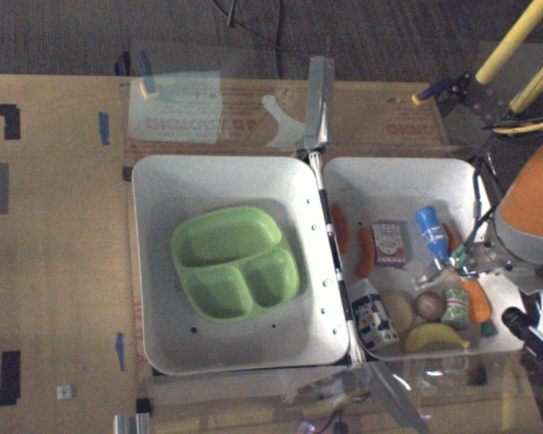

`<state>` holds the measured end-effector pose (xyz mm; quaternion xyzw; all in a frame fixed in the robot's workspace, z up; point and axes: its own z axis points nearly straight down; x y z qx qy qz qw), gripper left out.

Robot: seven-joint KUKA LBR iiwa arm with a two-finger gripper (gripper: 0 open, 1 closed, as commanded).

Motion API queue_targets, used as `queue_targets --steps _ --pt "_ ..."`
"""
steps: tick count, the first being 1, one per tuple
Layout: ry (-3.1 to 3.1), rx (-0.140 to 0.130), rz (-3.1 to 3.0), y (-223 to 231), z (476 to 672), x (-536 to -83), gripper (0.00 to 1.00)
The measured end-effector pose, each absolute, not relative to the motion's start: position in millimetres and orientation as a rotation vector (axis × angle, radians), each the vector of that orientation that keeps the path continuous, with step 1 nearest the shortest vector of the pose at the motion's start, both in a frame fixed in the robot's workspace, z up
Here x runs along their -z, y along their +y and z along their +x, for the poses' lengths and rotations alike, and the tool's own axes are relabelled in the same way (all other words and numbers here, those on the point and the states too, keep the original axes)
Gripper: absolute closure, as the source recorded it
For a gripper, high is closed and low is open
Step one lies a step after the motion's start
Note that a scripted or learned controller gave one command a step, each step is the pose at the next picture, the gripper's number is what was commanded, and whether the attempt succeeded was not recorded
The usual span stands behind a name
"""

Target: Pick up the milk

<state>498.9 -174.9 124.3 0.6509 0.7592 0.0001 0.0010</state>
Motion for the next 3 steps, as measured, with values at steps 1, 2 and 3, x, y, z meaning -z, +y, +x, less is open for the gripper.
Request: queue_targets --steps 1,2,3 --pt "2.583 -0.005 1.766 -118 501.3 -90 0.0" --pt "2.631 -0.001 1.709 -177 479.5 -125 0.0" --pt "2.691 0.003 1.588 -116 482.4 -92 0.0"
